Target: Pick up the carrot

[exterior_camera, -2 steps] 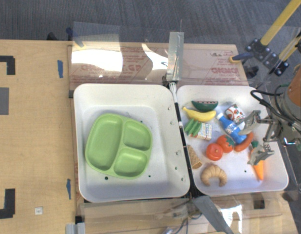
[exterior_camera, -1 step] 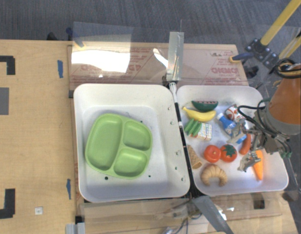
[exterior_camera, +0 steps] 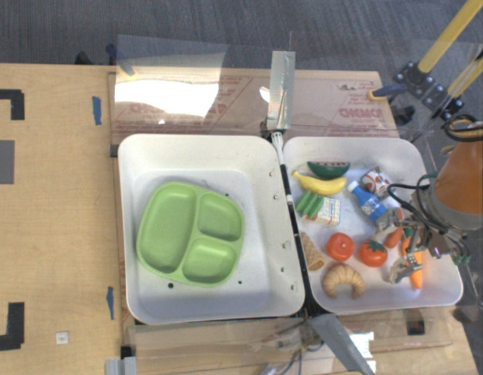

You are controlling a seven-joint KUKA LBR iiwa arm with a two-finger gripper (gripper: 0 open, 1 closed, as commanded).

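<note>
Orange carrot (exterior_camera: 416, 276) lies at four o'clock in my right bin (exterior_camera: 445, 295), gripper (exterior_camera: 409, 244) lowered beside it to grasp, its grip unreadable among cables.

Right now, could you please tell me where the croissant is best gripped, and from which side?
Grip the croissant across its thick middle, probably from straight above: it lies flat in the right bin, horns curling toward the near wall.

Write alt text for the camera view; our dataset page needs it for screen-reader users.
The robot's claw hangs low over the carrot in the right bin, among toy foods. The left bin holds a green divided plate.
</note>
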